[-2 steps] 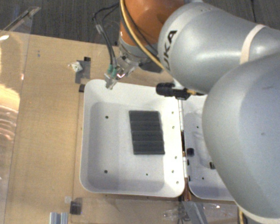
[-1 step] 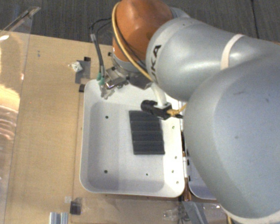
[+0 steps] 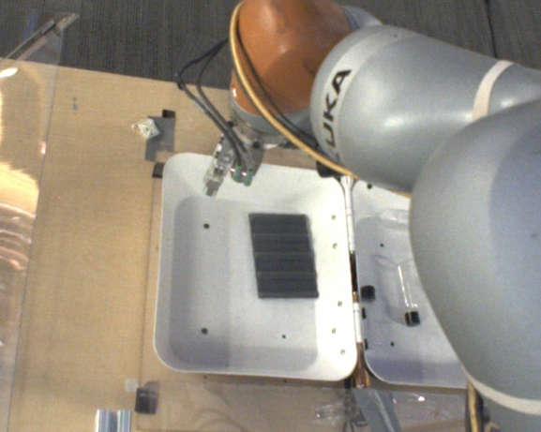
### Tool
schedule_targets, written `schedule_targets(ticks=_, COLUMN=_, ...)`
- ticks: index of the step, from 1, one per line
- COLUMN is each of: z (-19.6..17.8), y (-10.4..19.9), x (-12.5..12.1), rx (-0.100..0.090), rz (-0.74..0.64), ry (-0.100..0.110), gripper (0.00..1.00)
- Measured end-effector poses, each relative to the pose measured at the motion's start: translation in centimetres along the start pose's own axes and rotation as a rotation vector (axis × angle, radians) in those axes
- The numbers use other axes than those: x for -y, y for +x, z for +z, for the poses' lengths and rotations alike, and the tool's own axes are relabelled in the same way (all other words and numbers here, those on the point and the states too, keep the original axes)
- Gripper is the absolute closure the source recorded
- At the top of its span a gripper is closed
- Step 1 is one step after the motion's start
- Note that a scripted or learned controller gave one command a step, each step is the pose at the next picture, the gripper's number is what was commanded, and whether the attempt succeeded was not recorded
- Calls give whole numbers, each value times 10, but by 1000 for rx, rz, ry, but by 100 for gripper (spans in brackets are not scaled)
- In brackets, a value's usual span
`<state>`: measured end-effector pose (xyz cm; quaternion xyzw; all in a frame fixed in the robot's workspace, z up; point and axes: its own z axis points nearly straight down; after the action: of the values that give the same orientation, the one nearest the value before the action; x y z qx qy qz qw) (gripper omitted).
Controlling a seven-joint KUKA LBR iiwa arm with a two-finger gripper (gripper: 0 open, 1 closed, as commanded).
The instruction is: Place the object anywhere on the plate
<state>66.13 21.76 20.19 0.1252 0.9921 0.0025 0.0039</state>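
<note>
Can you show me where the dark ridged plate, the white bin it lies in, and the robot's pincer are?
plate (image 3: pixel 284 256), camera view, middle of its ridged top.
left bin (image 3: pixel 182 278), camera view, bare floor left of the plate.
pincer (image 3: pixel 219 176), camera view, its lower tip over the bin's far-left corner.

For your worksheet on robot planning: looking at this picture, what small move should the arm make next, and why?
Probably shift the claw toward the dark ribbed plate. It hangs over the left bin's far corner, off to the plate's side, and whether it holds anything is too small to tell.
</note>
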Motion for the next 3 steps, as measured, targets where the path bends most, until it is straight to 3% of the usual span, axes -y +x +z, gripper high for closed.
schedule_targets(ticks=1, z=-6, y=16, x=-15, rx=0, rz=-358, ry=-1, gripper=100)
schedule_targets(ticks=2, z=19, y=-4, x=-19, rx=-1, rz=57, ry=1, gripper=100)
schedule_targets(ticks=3, z=26, y=10, x=-16, rx=-1, rz=-396, ry=-1, gripper=100)
